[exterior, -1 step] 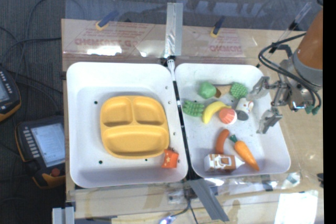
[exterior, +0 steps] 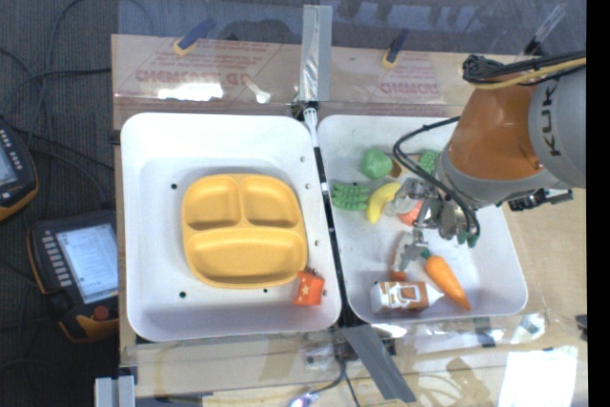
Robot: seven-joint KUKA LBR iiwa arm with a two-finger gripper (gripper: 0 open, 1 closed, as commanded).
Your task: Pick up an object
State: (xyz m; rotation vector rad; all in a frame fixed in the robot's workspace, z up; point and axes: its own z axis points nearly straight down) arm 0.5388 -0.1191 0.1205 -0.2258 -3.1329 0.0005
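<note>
The claw (exterior: 414, 248) hangs low in the right bin (exterior: 496, 295), its metal fingers pointing toward the bin floor; how far apart they stand I cannot tell, and nothing shows between them. The nearest thing is the carrot (exterior: 446, 282), just beside the claw on its lower-right, its long axis running from upper-left to lower-right with the thick end closest to the claw. A small box (exterior: 401, 296) lies just below. The yellow banana (exterior: 382, 200) and green pieces (exterior: 377, 164) sit farther up the bin. By my reading, the carrot is the likeliest target.
</note>
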